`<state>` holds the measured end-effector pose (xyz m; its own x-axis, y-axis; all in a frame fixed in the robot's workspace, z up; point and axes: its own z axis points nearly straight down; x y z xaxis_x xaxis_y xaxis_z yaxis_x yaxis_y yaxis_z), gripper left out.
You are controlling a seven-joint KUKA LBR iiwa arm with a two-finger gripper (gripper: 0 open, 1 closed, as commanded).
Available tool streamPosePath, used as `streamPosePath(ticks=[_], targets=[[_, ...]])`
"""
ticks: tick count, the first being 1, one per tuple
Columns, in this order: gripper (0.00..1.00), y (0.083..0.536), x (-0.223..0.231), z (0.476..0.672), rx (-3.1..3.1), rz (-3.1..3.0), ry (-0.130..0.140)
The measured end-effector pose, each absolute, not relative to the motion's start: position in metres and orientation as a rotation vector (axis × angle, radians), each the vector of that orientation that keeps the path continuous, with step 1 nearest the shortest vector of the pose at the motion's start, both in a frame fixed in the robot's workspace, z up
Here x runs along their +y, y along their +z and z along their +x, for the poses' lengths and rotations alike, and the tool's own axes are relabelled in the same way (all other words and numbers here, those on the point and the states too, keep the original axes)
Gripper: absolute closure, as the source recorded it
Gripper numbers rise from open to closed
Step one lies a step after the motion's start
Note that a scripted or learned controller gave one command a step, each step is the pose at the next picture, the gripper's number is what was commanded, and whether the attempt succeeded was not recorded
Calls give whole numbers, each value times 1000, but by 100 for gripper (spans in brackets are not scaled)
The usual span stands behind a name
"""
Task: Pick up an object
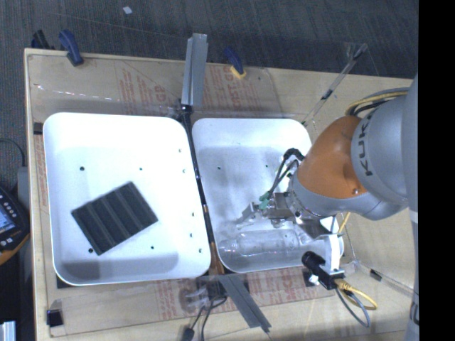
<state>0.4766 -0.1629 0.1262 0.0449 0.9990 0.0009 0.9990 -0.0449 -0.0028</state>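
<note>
We count two white bins on the worktop (43,84): the left bin (64,130) holds one dark ribbed slab (114,217) lying flat toward its front left, and the right bin (234,133) holds one clear plastic bottle (264,245) lying on its side along the front wall. The single arm (355,169) reaches in from the right with its gripper (264,208) low in the right bin, just above the bottle and near it. We cannot tell how the gripper is set, nor whether it touches the bottle.
</note>
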Motion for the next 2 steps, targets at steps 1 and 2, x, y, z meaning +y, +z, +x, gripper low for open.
streamPosePath(ticks=[1,2], targets=[[0,194,-209,489,-1905,-2500,1],[0,175,-198,500,-2178,-2258,2]])
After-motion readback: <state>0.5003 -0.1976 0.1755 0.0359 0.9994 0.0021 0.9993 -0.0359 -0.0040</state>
